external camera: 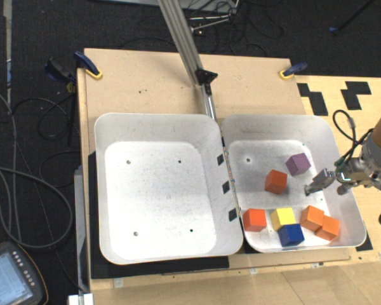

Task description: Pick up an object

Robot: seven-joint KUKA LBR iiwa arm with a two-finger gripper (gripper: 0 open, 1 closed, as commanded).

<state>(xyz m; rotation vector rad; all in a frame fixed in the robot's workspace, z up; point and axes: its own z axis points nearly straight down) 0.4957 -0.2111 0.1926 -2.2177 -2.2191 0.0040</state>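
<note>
In the right bin (pixel 324 132), the claw (pixel 320 182) hangs over the floor just right of the lone orange cube (pixel 276 182), with the purple cube (pixel 298 163) just above and between them. Nothing sits between the claw's fingers (how wide they stand I cannot tell). Below the lone orange cube along the bin's near wall lie another orange cube (pixel 254 219), a yellow cube (pixel 282 217), a blue cube (pixel 291 234) and two touching orange blocks (pixel 320 222). The left bin (pixel 108 132) lies beside it on the worktop (pixel 146 75).
</note>
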